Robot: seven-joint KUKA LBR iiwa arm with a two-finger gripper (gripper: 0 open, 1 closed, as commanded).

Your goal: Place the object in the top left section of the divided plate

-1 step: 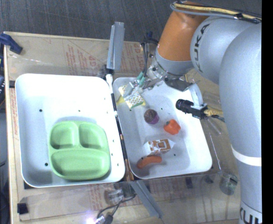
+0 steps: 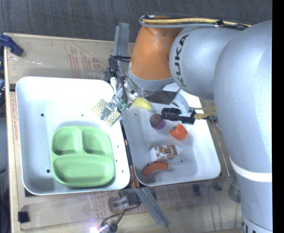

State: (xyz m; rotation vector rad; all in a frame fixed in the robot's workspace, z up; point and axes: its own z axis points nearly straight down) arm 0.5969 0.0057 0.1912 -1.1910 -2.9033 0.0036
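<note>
Even bright light, soft shadows, slightly soft focus

Green divided plate [image 2: 82, 156] in left bin [image 2: 30, 96], pincer [image 2: 117, 104] over bin edge — sausage [image 2: 155, 168], orange piece [image 2: 179, 132] in right bin [image 2: 200, 169]

In the right bin [image 2: 207, 166] I see a purple round piece [image 2: 157, 121], an orange-red item [image 2: 179, 132], a small brown-and-white packet [image 2: 165, 152] and a sausage-shaped thing [image 2: 154, 168], all apart. A blue clamp [image 2: 9, 43] grips the surface's [image 2: 69, 57] far-left corner.
</note>
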